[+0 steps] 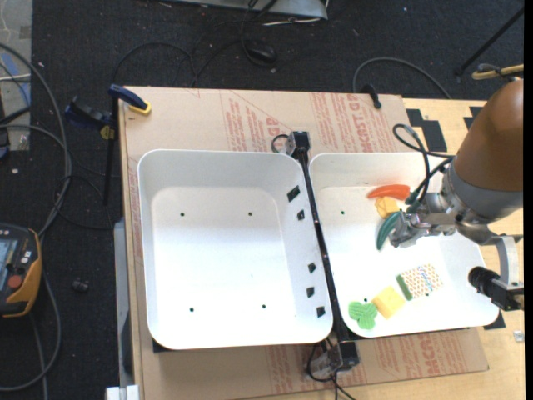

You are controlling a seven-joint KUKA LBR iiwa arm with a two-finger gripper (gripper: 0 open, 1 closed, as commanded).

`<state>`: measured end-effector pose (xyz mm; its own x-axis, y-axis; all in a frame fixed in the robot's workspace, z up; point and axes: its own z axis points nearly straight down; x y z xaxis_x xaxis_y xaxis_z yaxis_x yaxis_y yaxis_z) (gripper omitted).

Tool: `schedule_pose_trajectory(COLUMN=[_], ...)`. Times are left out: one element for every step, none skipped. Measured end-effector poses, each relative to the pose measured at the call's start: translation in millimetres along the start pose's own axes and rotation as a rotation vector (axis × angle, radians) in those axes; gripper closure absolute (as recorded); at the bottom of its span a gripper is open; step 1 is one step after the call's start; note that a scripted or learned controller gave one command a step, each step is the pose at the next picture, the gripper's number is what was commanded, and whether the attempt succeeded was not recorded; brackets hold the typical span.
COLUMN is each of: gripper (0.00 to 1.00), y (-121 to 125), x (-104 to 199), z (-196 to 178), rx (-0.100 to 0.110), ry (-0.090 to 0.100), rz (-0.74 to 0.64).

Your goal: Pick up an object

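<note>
Gripper (398,230), a grey metal assembly, hung low over the right bin (466,319); whether it was open or closed could not be told. A curved teal object (385,232) lay touching it. Nearby sat an orange crescent piece (389,192), a patterned rectangular pad (419,280), a yellow block (388,302) and a knobbly green piece (362,312).

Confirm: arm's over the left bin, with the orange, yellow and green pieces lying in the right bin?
Not quite. The camera view shows the gripper over the right bin, not the left bin. The rest holds: the orange piece, yellow piece and green piece lie in the right bin.
</note>
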<state>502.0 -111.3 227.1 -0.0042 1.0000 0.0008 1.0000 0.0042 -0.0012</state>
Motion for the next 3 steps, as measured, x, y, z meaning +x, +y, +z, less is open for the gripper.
schedule_pose_trajectory(gripper=[1.00,1.00,1.00], y=[-10,-10,-9], x=[47,94,156], z=[-2,6,8], rx=[0.000,0.000,0.000], ry=[0.000,0.000,0.000], rz=[0.000,0.000,-0.002])
